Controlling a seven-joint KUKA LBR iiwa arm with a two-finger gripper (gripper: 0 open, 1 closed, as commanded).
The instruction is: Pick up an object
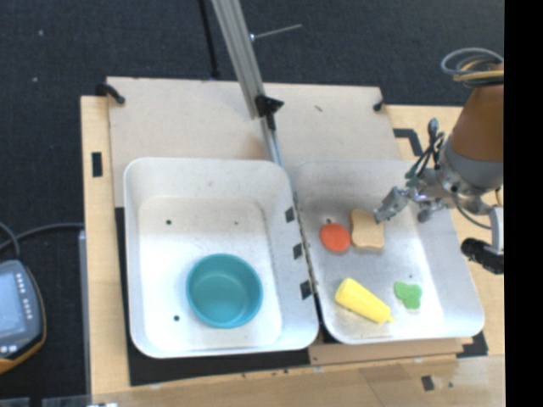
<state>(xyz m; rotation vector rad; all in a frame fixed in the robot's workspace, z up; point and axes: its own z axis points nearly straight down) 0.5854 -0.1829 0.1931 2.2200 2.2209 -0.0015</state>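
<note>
The gripper (pixel 405 203) hangs with its two fingers spread apart, holding nothing, just right of the tan block (pixel 367 231) in the right bin (pixel 450 312). The block looks light and squishy. Pinch its flat sides.

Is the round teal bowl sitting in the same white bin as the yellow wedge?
No, the round teal bowl sits in the left bin, the yellow wedge in the right bin.

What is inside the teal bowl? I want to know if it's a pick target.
The bowl in the left bin shows just its own teal floor; the near wall hides a sliver of it.
</note>
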